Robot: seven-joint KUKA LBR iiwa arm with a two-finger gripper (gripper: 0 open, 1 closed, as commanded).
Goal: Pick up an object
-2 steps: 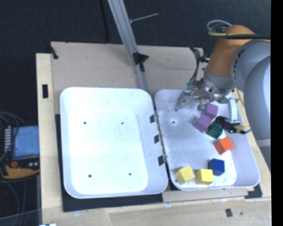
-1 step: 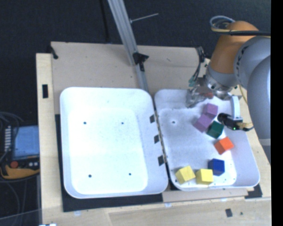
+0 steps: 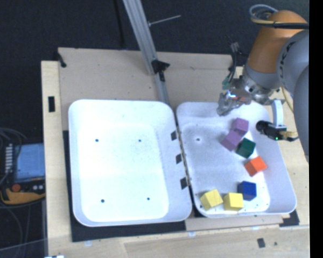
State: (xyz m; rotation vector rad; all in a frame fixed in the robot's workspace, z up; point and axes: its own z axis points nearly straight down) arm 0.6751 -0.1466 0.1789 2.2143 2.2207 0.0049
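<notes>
Hand [image 3: 226,105]: positioned over the far edge of the right bin [image 3: 204,160], just beyond the purple blocks. Opening of the hand: cannot be told from this angle. Nothing visibly gripped.

Contents of the right bin, located from the hand:
- Light purple cube [image 3: 239,126], just nearside of the hand, not touching it.
- Darker purple block [image 3: 232,140], touching the light purple cube on its near side.
- Dark green cube [image 3: 246,147], against the darker purple block, toward the arm.
- Orange cube [image 3: 255,165], nearer the camera than the green cube.
- Blue cube [image 3: 247,190], well apart from the hand, near the front rim.
- Two yellow cubes [image 3: 211,199] [image 3: 233,201], side by side at the front rim, farthest from the hand.

Left bin [image 3: 121,160]: beside the right bin on the surface [image 3: 199,74], away from the hand.
</notes>
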